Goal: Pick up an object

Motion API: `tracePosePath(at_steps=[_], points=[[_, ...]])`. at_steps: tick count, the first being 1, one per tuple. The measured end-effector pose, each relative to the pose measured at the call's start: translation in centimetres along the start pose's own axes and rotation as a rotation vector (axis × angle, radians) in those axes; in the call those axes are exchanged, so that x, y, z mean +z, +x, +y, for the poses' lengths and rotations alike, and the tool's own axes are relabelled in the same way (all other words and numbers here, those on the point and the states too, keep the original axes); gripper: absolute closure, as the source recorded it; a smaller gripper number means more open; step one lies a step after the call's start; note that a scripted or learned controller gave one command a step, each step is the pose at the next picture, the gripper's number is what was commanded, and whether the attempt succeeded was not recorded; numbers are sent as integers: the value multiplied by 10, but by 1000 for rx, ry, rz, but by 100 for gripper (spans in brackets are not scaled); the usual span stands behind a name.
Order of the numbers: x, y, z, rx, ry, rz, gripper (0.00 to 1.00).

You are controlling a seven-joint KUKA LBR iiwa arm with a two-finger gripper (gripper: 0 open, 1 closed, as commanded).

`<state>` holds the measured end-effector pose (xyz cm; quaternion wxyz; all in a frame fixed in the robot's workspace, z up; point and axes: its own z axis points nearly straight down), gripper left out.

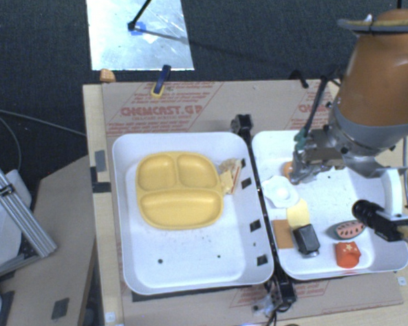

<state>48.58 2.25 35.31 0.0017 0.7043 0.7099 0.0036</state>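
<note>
The gripper [299,173] hangs low over the upper left part of the right bin [330,201], at the end of the arm [378,79] with its broad orange band. Its tip is a dark mass from this angle, so I cannot tell whether it is released or clenched, and nothing shows as grasped in it.

Just beside the tip, on its left, lies a small orange object [287,167], near the bin's left wall; whether the two touch is unclear. Below it sits a white rounded piece [277,191], and just below that a pale yellow block [298,215]. A flat brown card [283,234] lies beside the left wall, with a dark grey block [306,240] at its right edge. Further right are a reddish oval piece [349,230], possibly a toy food with dark spots, and near the bin's lower edge an orange-red lump [347,254].

The left bin [189,260] holds a yellow divided plate [178,190] with three compartments, lying flat in the upper half. A crumpled tan piece [229,175] rests against the plate's right rim.

Both bins stand on a cardboard sheet [187,106] with red lettering. A small blue and yellow item [161,81] lies at its top edge, and a shiny silver sheet [139,32] lies beyond.
</note>
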Motion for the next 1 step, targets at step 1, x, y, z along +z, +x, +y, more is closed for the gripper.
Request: tracePosePath(at_steps=[1], points=[[-76, 53, 3, -2, -4, 0, 100]])
